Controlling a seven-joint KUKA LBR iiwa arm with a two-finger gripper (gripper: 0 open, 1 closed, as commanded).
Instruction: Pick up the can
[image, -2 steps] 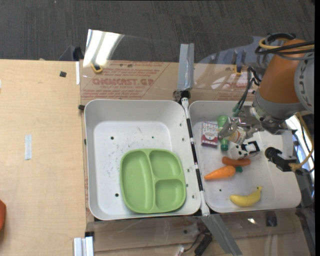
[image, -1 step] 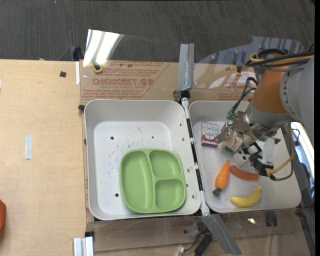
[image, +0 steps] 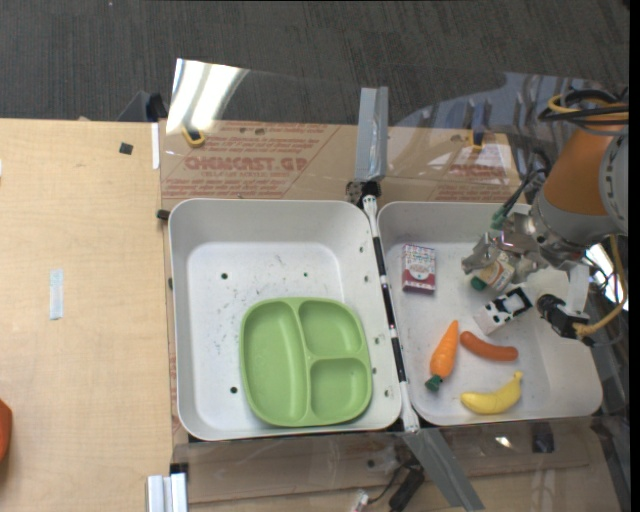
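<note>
Hovering at upper right of right bin (image: 590, 400), gripper (image: 497, 262) sits over tilted can (image: 485, 268); jaw state: cannot tell. Can likely rigid, light, slick metal, rolls easily; grip across cylinder mid-body w/ 2 fingers

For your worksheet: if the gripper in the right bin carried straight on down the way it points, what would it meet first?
Probably the can, which lies right at the gripper; below that, the right bin's floor. Depth is hard to judge from this slanted view.
</note>
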